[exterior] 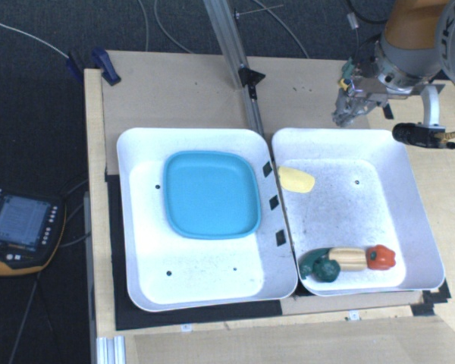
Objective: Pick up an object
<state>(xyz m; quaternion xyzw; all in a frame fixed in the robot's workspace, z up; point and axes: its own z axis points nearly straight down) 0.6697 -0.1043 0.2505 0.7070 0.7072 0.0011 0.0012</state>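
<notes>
Objects for the pick sit in the right bin (417, 203): a yellow piece (296, 180) at its far left corner by the divider edge, and along its near edge a dark green item (321, 268), a tan stick (348, 258) and a red piece (380, 257) touching in a row. Left bin (136, 226) carries a blue plate (211, 194), roughly centred, nearer the far edge. Gripper (347, 114) hangs above the bench (174, 89) just beyond the right bin's far edge, over bare wood, well apart from all objects. Nothing between the fingers; jaw gap too small and blurred, cannot tell. Handheld pendant (19, 230) lies off the bench's left edge.
</notes>
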